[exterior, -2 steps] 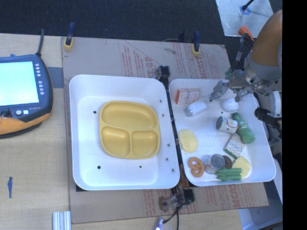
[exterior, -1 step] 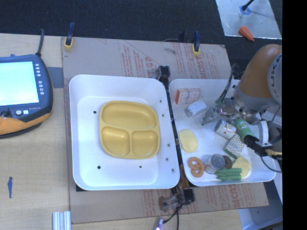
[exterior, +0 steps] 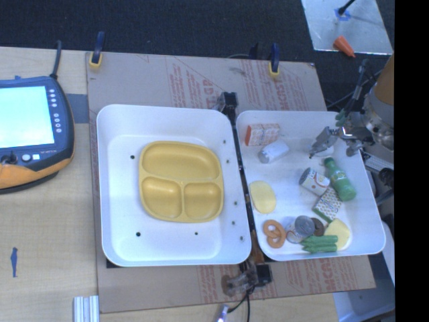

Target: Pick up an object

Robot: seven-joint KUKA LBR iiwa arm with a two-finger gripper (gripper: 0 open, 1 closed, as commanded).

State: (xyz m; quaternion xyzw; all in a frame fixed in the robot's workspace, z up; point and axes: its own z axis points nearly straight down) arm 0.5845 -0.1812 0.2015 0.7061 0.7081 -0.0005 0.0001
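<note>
Camera view: the gripper [exterior: 333, 139] hangs spread wide and holding nothing over the right bin's [exterior: 375, 243] far right corner, just above a green bottle [exterior: 340, 178]. A grey cylinder [exterior: 273, 152] and a pretzel [exterior: 273, 231] lie nearby; a yellow sectioned plate [exterior: 181, 180] fills the left bin [exterior: 114, 200].

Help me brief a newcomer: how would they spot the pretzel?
Go to the right bin, then its near edge. The pretzel lies there, just below the pale yellow oval. It alone is a brown twisted loop with holes.
</note>
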